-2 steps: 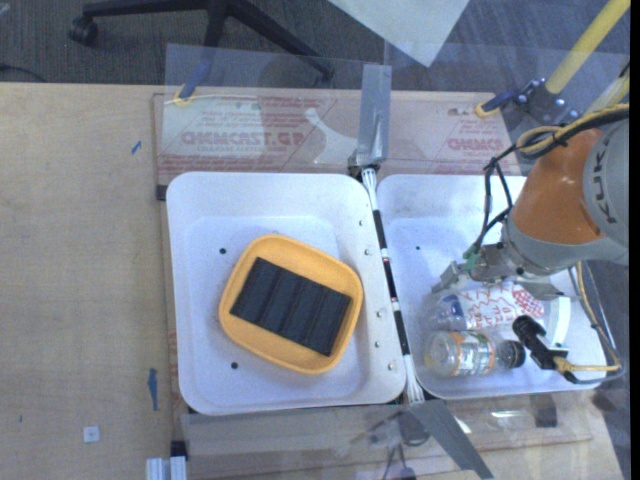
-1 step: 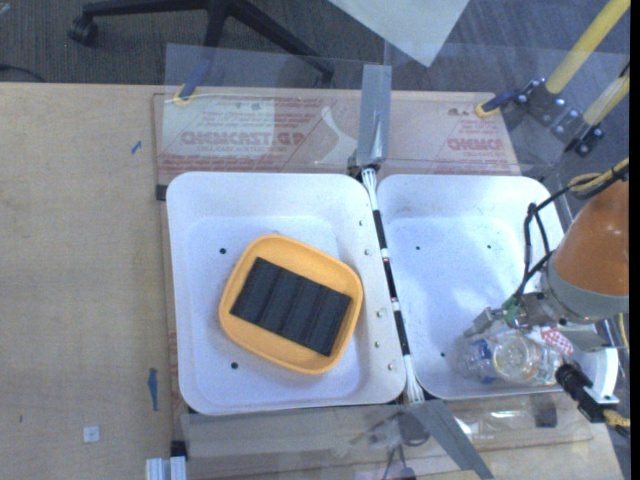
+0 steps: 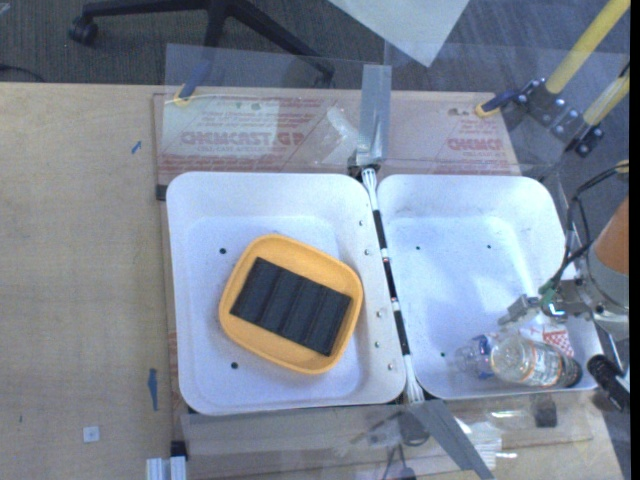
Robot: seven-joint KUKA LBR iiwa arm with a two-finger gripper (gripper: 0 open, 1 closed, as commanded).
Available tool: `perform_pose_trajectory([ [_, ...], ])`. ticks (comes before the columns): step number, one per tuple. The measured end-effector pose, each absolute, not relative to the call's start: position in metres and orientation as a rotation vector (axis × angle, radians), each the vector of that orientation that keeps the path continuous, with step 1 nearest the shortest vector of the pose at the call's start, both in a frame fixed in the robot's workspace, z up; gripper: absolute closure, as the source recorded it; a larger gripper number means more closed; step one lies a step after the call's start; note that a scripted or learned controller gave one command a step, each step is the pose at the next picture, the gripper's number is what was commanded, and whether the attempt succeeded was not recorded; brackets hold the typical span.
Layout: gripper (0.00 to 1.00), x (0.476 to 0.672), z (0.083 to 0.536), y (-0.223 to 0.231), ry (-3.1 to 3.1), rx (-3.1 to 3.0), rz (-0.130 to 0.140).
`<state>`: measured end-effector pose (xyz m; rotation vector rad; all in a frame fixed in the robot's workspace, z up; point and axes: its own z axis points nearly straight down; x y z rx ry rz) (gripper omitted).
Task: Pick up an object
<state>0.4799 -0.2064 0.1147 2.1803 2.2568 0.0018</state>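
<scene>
Camera view: gripper (image 3: 532, 308) sits low in the right bin (image 3: 450, 218), near its front right corner; can't tell how the jaws stand, too small and cluttered there. Nothing visibly between them. Just below the gripper lies a clear plastic bottle (image 3: 515, 360) on its side, against the right bin's front wall, with a red-and-white label showing at its end towards the arm.

My read: approach step, grasp not made yet. Next move calls for lining the jaws across the bottle's body, dropping onto it and closing. The round, slick, see-through surface could roll or slip.

In the way: the right bin's front wall and corner crowd the bottle, little room on that side.

Left of the right bin, across the divider, the left bin (image 3: 200, 208) holds a yellow tray (image 3: 235, 293) with a dark ribbed insert (image 3: 295, 306), well apart.
</scene>
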Motion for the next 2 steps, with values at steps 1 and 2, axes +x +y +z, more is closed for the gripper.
perform_pose_trajectory([
  [1,0.00,0.485,0.090,-0.215,2.171,2.274,0.020],
  [2,0.00,0.481,0.145,-0.205,2.370,2.051,0.005],
])
